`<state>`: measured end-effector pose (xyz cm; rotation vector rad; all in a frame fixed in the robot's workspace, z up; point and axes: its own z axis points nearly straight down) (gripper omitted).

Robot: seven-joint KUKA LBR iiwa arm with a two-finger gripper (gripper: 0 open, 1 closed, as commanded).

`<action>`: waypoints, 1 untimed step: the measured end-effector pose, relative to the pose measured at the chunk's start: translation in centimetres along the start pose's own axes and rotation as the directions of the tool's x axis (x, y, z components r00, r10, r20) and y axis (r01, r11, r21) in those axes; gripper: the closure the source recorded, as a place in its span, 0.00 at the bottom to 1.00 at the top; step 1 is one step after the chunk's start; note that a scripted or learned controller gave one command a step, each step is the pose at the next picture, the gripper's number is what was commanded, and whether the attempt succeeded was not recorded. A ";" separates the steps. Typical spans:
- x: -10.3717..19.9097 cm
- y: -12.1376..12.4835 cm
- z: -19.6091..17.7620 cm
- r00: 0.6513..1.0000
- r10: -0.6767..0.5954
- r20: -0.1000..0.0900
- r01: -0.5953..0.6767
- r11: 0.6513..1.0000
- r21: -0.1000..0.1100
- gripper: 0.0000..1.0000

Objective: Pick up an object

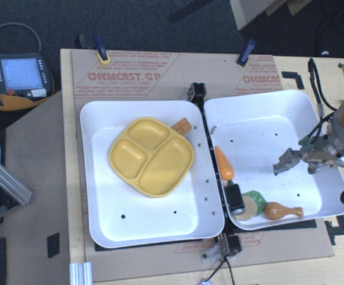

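At the far left, off the counter (71,159), a handheld control pendant (21,79) with a lit screen rests on its side. The counter's brown sheet carries red printing that reads roughly "CHEMCAST", repeated; the rest is too faint to read. Two blue clamps (101,49) at its far edge appear to pin it down.

The left bin (95,177) holds a yellow divided plate (152,156) near its middle, with a small brown block (182,125) touching the plate's far right corner.

In the right bin (261,108), the candidates for picking lie along the left wall and near corner: an orange carrot (223,163), a black block (234,199), a green piece (257,198) beside a tan disc (247,208), and a brown drumstick (282,210). They likely gathered there by chance.

The pincer (287,161) hangs over bare bin floor, apart from all of them, reaching from the right. Whether it is apart or together cannot be told, and nothing is visibly in its grasp.
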<state>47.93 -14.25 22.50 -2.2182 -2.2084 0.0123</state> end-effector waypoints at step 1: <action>0.1 0.3 -0.6 1.000 -0.004 0.003 0.004 1.000 -0.014 0.00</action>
